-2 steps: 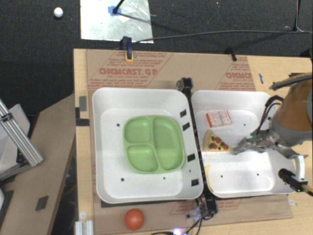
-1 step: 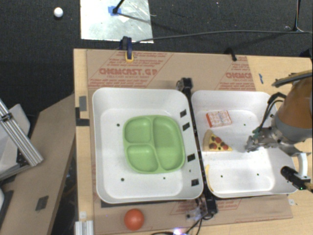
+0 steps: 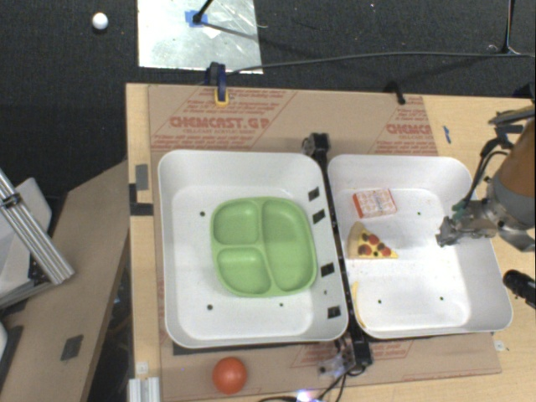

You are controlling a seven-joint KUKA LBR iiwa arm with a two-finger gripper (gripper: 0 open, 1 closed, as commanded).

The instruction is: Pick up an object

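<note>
The pizza slice (image 3: 372, 245) looks flat, light and stiff, so grab its thin edges. The gripper (image 3: 449, 231) hangs near it; I cannot tell its state.

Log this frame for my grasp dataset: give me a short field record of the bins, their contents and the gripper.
left bin: holds a green tray with three compartments
right bin: holds a pizza slice and a red-and-white packet
packet vs slice: packet farther from the camera, just apart from the slice
gripper: over the right bin's right side, apart from both items, nothing seen between its fingers
outside bins: orange ball on the bench by the left bin's near edge
</note>
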